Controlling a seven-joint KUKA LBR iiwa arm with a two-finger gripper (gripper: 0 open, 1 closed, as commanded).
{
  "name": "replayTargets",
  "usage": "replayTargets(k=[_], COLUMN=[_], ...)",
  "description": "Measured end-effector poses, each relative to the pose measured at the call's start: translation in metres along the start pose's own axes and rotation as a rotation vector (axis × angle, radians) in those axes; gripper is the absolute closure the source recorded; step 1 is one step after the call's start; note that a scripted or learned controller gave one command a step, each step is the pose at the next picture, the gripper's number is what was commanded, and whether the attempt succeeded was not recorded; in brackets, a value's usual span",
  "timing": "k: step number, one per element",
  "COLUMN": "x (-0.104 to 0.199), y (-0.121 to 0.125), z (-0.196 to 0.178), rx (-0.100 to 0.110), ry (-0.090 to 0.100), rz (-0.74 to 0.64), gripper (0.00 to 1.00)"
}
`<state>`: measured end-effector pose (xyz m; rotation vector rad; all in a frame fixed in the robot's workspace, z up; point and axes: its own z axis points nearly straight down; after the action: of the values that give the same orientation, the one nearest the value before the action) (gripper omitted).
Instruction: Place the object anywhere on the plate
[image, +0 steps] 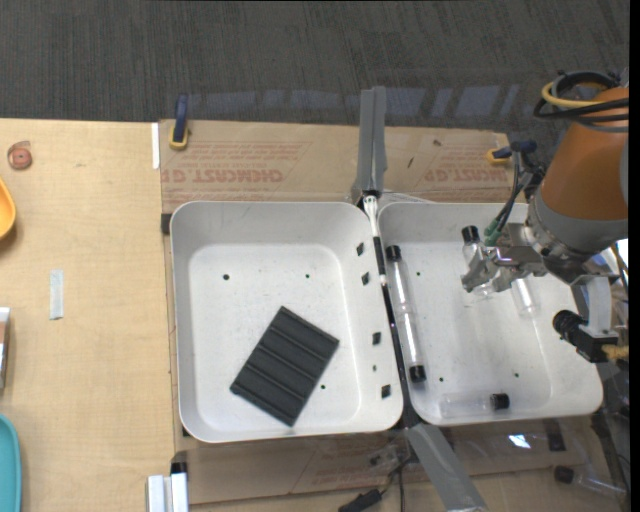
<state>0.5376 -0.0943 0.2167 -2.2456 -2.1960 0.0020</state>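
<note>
Both bins (285, 225) (440, 225): white plastic, smooth, slight sheen, faint dark speckling on the floors. Slab (286, 364) in the left bin: dark grey, matt, ribbed top face, looks like plastic or rubber. Bench (80, 250): pale wood-look board, matt. Sheet under the bins (260, 165): brown printed cardboard. Arm (590, 180): orange band, satin finish.

Two white bins (190, 300), cardboard sheet (270, 165)
</note>
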Motion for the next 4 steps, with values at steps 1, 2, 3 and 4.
replayTargets(k=[1,2,3,4], x=[0.064,0.14,0.185,0.299], y=[0.067,0.118,0.11,0.115], z=[-0.055,-0.057,-0.224,-0.223], rx=[0.001,0.002,0.001,0.001], ry=[-0.002,-0.003,-0.003,-0.002], rz=[0.11,0.073,-0.101,-0.542], gripper=[1.0,1.0,1.0,1.0])
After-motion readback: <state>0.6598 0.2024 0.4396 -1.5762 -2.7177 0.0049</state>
